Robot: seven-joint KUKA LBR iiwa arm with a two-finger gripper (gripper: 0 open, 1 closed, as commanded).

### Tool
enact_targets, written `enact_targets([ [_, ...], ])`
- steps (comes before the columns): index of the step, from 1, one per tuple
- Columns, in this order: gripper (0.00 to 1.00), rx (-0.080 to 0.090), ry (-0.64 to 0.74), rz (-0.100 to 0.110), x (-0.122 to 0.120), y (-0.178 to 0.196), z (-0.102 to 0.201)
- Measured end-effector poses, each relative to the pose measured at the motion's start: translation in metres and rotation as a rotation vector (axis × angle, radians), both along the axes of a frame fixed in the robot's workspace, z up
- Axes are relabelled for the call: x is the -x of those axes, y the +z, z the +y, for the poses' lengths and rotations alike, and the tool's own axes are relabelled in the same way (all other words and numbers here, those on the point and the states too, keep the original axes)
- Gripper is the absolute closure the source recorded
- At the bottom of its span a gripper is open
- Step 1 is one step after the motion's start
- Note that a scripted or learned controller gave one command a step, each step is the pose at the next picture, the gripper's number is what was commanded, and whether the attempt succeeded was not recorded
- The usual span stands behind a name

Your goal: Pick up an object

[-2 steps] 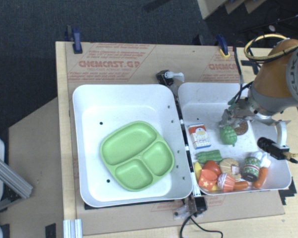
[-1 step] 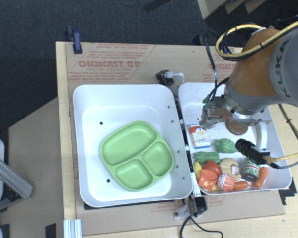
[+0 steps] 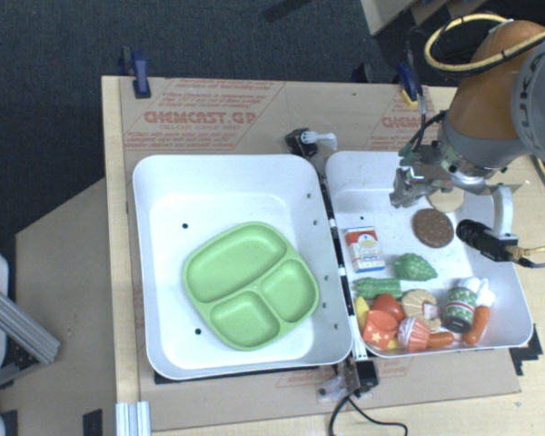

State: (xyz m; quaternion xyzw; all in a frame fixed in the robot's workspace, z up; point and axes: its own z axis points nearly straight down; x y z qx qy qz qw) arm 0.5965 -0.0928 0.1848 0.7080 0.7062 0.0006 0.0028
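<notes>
I see the gripper over the far part of the right bin; whether it is wide or narrow I cannot tell. The small carton lies flat near the left wall of this bin, its long axis running from far to near.

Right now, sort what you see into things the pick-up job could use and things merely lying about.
For the job:
- robot hand
- brown round cookie
- red-and-white small carton
- green leafy toy vegetable
- red toy tomato
- small dark jar

Lying about:
- green three-compartment plastic tray in the left white bin
- blue clamp on the bench edge
</notes>
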Motion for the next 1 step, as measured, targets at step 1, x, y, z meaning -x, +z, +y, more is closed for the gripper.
enact_targets([
  [1,1.00,0.001,-0.003,0.001,0.0048,0.0096,-0.0699],
])
